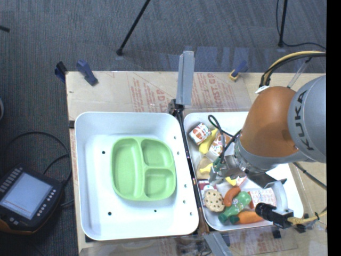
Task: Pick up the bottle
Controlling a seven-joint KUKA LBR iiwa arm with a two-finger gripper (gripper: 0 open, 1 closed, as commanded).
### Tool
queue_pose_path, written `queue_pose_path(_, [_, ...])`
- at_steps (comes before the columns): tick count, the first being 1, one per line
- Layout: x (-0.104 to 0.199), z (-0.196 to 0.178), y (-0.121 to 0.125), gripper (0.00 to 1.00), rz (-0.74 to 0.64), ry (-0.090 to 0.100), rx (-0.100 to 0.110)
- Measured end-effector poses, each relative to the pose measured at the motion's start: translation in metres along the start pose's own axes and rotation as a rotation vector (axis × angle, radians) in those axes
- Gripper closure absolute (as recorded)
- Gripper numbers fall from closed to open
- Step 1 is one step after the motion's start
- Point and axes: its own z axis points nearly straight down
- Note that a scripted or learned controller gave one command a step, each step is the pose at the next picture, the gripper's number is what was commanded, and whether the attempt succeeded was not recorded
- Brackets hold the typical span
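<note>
In the right bin [242, 116], a white object with a red label [265, 197], which looks like the bottle, lies on its side near the front right among toy foods. My gripper [222, 168] hangs low over the middle of this bin, under the orange wrist band [269, 124]. It sits to the left of and behind the bottle, above a yellow piece [205, 169]. The arm's body hides the bin's right half.
Around the gripper lie a small red-labelled can [200, 133], a banana [209, 142], a cookie [213, 200], a green toy [237, 203] and two carrots [248, 216]. The left bin [88, 143] holds a green divided plate [144, 168]. A grey post [186, 79] stands behind the bins.
</note>
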Motion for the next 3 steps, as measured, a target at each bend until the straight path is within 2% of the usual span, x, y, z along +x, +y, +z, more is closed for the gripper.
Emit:
queue_pose_path(1, [0.091,0.0,0.007,1.0,0.658,-0.001,0.001])
queue_pose_path(2, [0.136,-0.103,0.006,1.0,0.689,-0.003,-0.002])
queue_pose_path(3, [0.207,-0.21,0.016,1.0,0.926,-0.002,-0.006])
